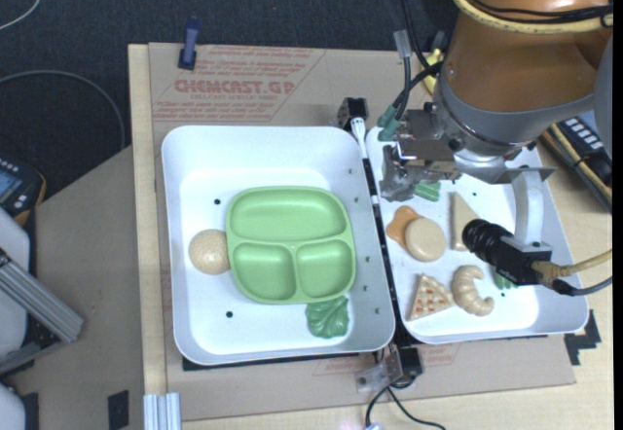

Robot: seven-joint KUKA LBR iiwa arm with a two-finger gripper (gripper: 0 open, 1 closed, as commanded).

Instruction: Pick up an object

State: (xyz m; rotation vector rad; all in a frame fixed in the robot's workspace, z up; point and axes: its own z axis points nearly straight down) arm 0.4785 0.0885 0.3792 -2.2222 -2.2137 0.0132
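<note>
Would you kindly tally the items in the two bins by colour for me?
Green: 3, the divided tray, lettuce leaf, small piece
Tan or beige: 4, cookie, bun, croissant, wedge
Orange: 2, pizza slice, slice
Total: 9

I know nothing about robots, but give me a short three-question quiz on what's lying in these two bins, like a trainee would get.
1. True or false: the green divided plate lies in the left bin.
2. Which item touches that plate's left edge? A) croissant B) round tan bun C) pizza slice
3. Fill in: in the right bin, the pizza slice lies just ___ of the croissant.

Key: 1 true. 2 B, the round tan bun. 3 left.
</note>
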